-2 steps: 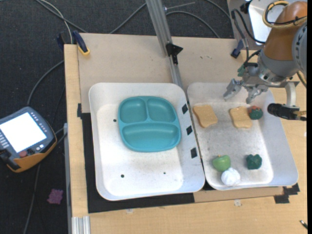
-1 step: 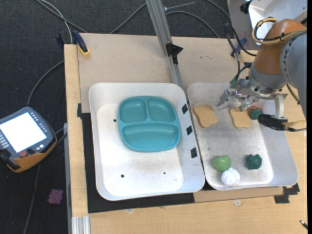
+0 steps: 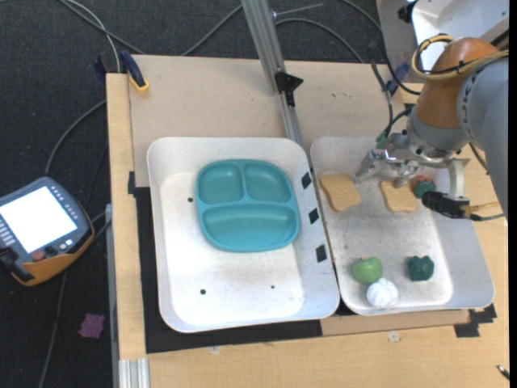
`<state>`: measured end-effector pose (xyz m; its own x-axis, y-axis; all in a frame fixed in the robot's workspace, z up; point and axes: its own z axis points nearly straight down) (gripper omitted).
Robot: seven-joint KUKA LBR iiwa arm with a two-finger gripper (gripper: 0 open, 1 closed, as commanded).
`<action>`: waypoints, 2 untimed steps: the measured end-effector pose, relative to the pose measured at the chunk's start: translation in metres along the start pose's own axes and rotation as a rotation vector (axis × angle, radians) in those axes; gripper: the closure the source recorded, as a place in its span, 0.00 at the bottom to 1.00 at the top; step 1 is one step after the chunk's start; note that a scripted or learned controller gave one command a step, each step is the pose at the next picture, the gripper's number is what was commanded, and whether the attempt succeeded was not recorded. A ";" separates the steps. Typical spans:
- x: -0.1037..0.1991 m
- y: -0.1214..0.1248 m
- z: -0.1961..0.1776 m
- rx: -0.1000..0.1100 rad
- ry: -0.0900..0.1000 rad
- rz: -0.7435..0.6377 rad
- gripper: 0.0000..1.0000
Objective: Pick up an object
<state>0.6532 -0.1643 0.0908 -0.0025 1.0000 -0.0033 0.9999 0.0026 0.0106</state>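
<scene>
The arm (image 3: 456,87) is reaching down into the right bin (image 3: 452,293), its jaws spreading wide between two toast slices (image 3: 340,192) (image 3: 399,200).

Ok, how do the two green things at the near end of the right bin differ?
The light green one is pale and smooth-looking; the dark green one is deep green and lumpy. The light one lies further left and touches a white ball; the dark one sits apart near the bin's right wall. Both are small, lie loose on the bin floor, and are well clear of the gripper.
</scene>
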 end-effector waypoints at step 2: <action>0.003 0.013 -0.073 0.004 0.002 0.001 1.00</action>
